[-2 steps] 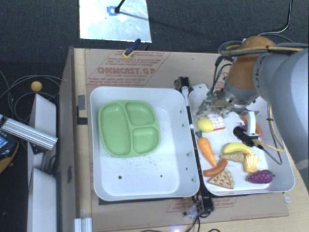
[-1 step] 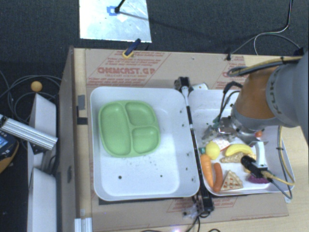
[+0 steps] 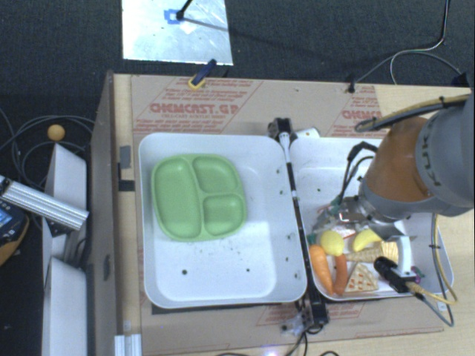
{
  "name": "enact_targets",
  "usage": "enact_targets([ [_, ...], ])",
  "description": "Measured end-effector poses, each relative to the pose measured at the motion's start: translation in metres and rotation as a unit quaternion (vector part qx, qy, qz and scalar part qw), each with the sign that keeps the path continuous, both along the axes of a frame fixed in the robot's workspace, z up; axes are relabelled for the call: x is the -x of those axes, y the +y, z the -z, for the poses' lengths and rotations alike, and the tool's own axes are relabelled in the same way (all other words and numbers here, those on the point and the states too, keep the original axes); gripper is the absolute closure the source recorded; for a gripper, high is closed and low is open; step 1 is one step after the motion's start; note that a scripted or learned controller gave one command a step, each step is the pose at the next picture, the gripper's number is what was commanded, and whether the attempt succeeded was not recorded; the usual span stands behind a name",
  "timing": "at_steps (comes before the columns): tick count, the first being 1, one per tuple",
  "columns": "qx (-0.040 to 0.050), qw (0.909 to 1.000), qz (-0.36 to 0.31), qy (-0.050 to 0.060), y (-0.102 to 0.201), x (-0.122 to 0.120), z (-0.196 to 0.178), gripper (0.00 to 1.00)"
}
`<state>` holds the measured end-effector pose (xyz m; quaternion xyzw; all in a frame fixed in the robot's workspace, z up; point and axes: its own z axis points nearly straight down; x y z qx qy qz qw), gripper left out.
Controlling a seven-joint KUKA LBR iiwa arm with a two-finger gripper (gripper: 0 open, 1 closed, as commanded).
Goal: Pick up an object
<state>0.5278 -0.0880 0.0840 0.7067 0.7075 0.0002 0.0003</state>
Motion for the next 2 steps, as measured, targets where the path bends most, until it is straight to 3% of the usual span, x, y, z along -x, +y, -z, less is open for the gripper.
enact_targets([
  [1,-0.0003,1.0000,-0.001,-0.001,0.000,-0.001,-0.010,1.00],
  [2,-0.0004,1.0000,-0.001,-0.001,0.056,-0.019,-0.101,1.00],
])
